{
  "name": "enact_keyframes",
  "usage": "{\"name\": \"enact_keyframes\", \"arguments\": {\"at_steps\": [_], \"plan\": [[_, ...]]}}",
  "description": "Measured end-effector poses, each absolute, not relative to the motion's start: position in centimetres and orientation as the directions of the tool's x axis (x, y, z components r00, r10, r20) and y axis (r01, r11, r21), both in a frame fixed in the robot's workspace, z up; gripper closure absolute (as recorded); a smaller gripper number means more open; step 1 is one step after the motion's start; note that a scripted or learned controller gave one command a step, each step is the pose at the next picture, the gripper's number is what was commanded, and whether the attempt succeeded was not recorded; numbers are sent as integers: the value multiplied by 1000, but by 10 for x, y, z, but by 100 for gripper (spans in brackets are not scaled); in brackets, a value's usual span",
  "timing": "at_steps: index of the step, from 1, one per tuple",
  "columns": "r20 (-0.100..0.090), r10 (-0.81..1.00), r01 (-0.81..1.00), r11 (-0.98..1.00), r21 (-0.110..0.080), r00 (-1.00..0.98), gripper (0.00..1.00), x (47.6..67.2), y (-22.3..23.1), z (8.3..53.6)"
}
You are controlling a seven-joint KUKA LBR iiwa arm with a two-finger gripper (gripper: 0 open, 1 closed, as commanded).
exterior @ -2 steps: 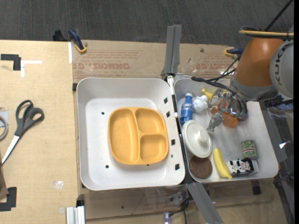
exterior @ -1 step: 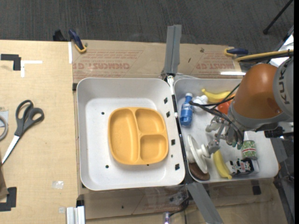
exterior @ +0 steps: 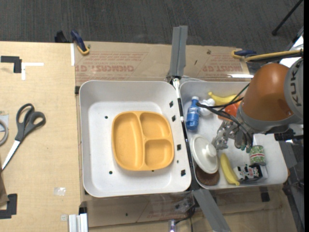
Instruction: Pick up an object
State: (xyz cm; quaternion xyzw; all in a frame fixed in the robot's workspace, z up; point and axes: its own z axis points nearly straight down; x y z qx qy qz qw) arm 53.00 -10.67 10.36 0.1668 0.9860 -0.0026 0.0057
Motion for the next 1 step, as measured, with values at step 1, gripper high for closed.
{"name": "enact_keyframes", "arguments": {"at_steps": [1], "plan": [[-5,390,390,921,0,-921,100,504,-128,283]]}}
